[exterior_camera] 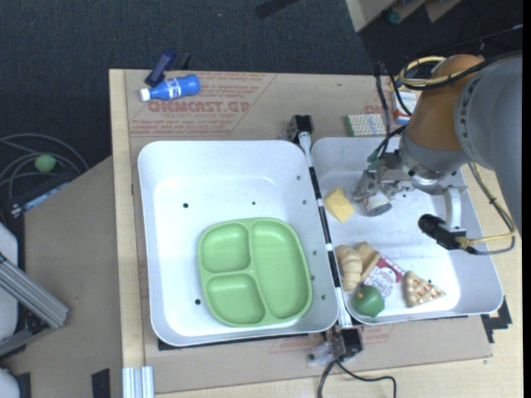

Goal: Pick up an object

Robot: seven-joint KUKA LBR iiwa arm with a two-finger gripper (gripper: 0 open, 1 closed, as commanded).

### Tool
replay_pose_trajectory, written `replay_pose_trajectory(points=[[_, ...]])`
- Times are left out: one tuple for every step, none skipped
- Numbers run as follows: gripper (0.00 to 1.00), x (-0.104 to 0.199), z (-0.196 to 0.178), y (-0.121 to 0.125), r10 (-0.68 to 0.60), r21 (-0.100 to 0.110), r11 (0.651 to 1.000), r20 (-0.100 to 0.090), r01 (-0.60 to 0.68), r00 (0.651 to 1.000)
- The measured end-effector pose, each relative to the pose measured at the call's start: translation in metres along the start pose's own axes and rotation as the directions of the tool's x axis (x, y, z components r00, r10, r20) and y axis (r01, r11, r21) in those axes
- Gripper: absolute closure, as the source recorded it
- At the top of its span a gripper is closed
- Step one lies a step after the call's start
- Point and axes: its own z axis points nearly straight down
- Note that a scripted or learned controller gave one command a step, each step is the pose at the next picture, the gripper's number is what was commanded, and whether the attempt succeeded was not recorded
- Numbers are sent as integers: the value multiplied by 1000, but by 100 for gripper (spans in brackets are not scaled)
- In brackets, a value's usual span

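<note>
Tabletop (249,98) carrying two white bins. Left bin (166,181): a green divided plate (253,270). Right bin (473,264): a yellow cheese wedge (338,205), a croissant (351,264), a green apple (367,303) and a pizza slice (421,289). The gripper (375,199) hangs just beside the wedge; whether the jaws are parted or closed cannot be told. The wedge looks light and rigid, best pinched across its flat faces.

Dark carpet (83,31) surrounds the cardboard-topped bench (249,98); coiled cables (25,172) lie at left.
</note>
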Motion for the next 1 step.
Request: replay_pose_trajectory(points=[[100, 79, -101, -48, 0, 0, 1000, 0, 0, 1000]])
